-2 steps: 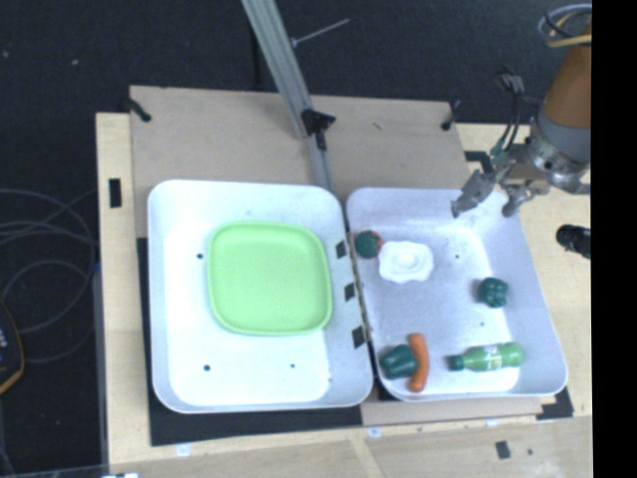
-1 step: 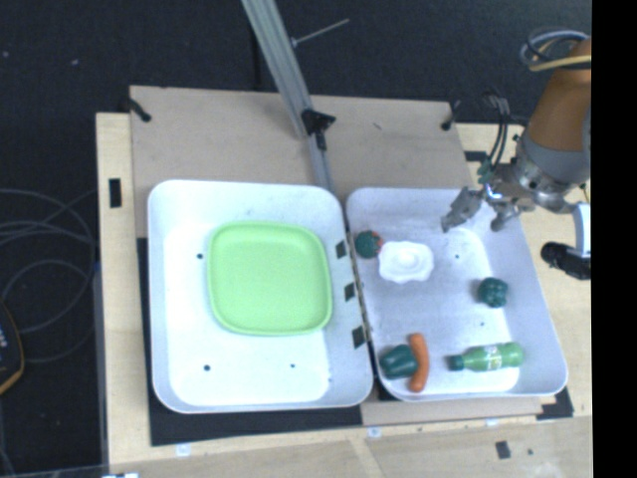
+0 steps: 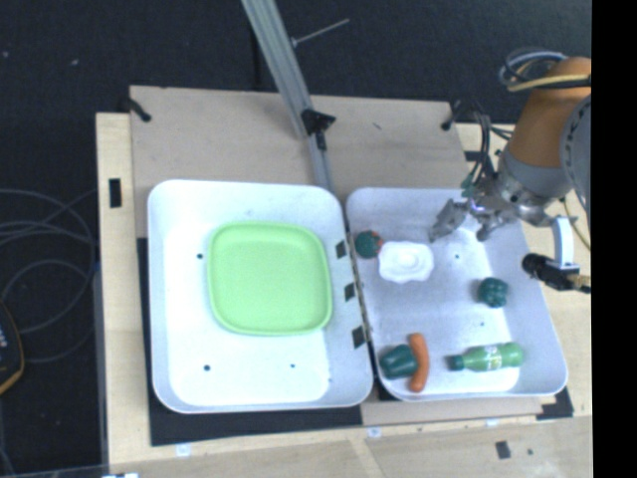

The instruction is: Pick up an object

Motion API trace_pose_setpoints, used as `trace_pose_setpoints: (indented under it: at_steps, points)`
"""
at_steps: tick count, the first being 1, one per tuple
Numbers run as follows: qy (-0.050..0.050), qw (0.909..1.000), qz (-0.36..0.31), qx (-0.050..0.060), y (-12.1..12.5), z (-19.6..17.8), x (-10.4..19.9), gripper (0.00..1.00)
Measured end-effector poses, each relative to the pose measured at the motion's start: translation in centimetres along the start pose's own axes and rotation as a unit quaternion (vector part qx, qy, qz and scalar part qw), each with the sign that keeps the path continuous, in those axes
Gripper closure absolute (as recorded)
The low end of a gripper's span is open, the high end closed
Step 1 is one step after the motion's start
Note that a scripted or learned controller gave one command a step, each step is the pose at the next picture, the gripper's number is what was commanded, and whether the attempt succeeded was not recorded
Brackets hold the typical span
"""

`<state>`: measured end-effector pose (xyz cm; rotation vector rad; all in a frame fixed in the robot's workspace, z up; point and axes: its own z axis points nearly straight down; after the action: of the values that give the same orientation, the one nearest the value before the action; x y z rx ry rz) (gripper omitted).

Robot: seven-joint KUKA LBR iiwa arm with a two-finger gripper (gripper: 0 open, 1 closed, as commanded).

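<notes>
Gripper [image 3: 466, 221] spread, empty (arm cropped at right) — over right bin [image 3: 453, 391] — fingertips blurred.

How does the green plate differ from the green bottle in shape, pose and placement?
The plate is pale green, flat and squarish; the bottle is darker green, narrow and lying on its side. The plate sits alone in the left bin; the bottle lies near the right bin's front edge among other items. Both are green and apart from the tool.

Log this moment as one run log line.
gripper: open, above right bin, holding nothing | nearest: white lump | green plate: left bin
</notes>
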<state>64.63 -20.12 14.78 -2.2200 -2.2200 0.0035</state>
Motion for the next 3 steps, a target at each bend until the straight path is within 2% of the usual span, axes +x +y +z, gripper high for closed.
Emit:
trace_pose_setpoints:
  at_steps: [1, 2, 3]
  points:
    - [-0.001, 1.0000, 0.000, -0.003, 0.1, -1.3, -0.1, 1.00]
    - [0.000, 1.0000, 0.000, -0.004, -0.3, -5.7, -0.2, 1.00]
    - [0.000, 1.0000, 0.000, -0.002, -0.3, -6.9, -0.2, 1.00]
